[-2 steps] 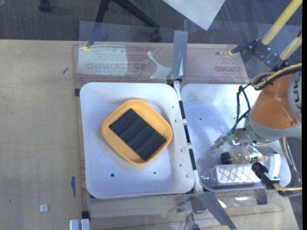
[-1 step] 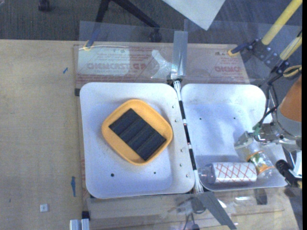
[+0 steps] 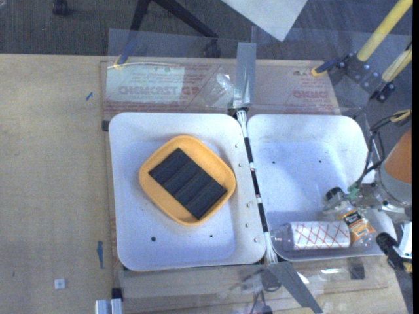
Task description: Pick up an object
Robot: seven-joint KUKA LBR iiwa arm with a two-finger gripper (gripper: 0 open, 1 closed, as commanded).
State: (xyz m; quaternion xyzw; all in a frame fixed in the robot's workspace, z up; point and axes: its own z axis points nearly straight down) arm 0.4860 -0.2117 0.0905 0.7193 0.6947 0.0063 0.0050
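1 yellow tray with dark ribbed insert, left bin.

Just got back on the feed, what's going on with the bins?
The arm reaches into the right bin from the right, its gripper low near the front corner, just above a packet with a red lattice print lying along the front wall. A yellow tray with a dark insert sits in the left bin.

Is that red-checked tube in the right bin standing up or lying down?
Lying down. The tube rests on its side along the near wall of the right bin, its length running left to right.
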